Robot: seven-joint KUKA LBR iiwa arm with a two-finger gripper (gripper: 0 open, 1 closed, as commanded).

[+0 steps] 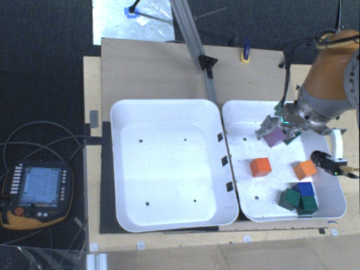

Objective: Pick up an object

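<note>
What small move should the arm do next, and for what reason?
Probably lift straight up, slowly. The hand is low in the right bin with the purple block seemingly between its fingers, so a short lift would test the grasp.

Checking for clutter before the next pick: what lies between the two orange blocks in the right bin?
Nothing: the camera view shows bare white bin floor between the orange cube and the orange block.
</note>
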